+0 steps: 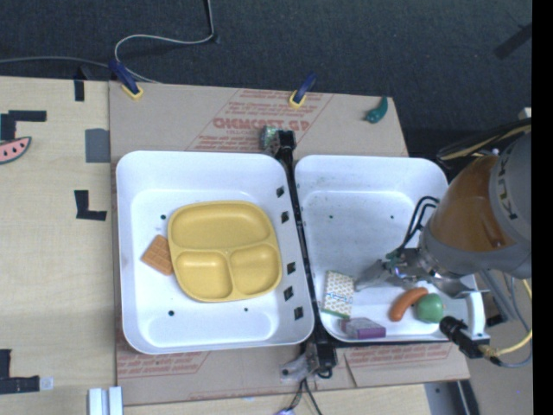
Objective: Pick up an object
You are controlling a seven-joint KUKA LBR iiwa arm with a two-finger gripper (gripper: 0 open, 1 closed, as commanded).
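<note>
In the right bin [363, 188] several small items lie near its front edge: an orange sausage-shaped piece [406, 303], a green ball [429, 308], a purple block [365, 328] and a pale patterned packet [339, 292]. My gripper [380, 273] hangs low over the right bin, its grey fingers pointing left just above the orange piece and right of the packet. Nothing shows between the fingers. The arm's orange band [471, 210] rises to the right.
The left bin [138, 232] holds a yellow divided plate [226, 250] with a tan cracker [157, 254] tucked at its left edge. A black divider [292, 232] with clips runs between the bins. Cables cross the dark floor behind the cardboard.
</note>
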